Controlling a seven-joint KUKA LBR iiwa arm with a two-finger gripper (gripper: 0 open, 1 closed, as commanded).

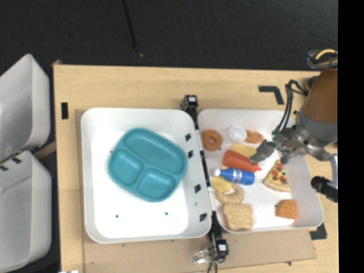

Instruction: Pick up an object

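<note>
Wooden bench (142,87) carries two white bins: the left bin (91,209) holds a teal divided plate (148,164), the right bin (307,209) a crowd of toy foods at centre right of the frame. The hand (266,151) hovers beside the red piece (238,160), fingers spread and gripping nothing, with the pizza slice (277,177) just below. Because the red piece touches the yellow piece (243,151) and lies near the blue bottle (237,176), a descent could nudge neighbours or pinch two at once, and a rounded toy may slip free.

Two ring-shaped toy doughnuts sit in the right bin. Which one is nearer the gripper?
The smaller orange ring doughnut, just up-left of the gripper. The larger brown-orange ring doughnut lies farther left, by the divider between the white bins.
</note>
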